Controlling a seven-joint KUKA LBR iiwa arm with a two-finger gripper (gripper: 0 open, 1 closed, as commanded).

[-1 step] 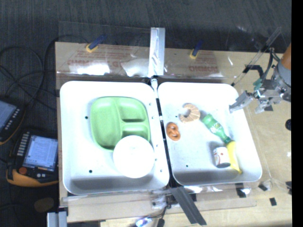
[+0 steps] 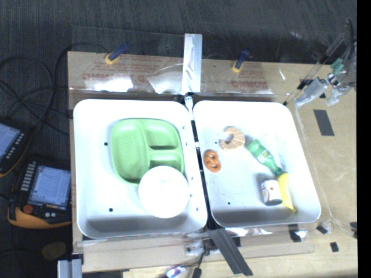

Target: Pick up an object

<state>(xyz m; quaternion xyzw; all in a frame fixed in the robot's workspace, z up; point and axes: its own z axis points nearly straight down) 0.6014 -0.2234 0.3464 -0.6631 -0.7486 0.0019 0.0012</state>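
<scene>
Camera view: looks down at a slant on the table [image 2: 333, 172] and its two shallow white bins, set side by side.
Left bin [image 2: 93, 126]: holds a green divided tray [image 2: 136, 143], with a round white plate [image 2: 164, 191] overlapping the tray's near right corner.
Right bin [image 2: 290, 132]: holds five small things, loosely grouped in its middle and near right part.
Pretzel [image 2: 212, 160]: orange-brown, lying close to the bin's left wall, apart from the rest.
Tan round piece [image 2: 234, 138]: ribbed and fan-like, toward the far middle of the bin, just left of the bottle's top end.
Green bottle [image 2: 264, 156]: lying on its side, slanting from upper left to lower right.
Banana [image 2: 286, 191]: yellow, lying just past the bottle's lower end and running toward the bin's near right corner.
Small can [image 2: 270, 191]: white with a dark end, lying beside the banana on its left, touching or nearly so.
Gripper [image 2: 339, 77]: seen at the far right edge of the table, well outside the right bin and apart from every object; too small and blurred to tell how its fingers stand.
Background: clamps [image 2: 116, 53] hold a clear sheet at the table's far edge; a handheld screen [image 2: 46, 187] lies on the floor to the left.
</scene>
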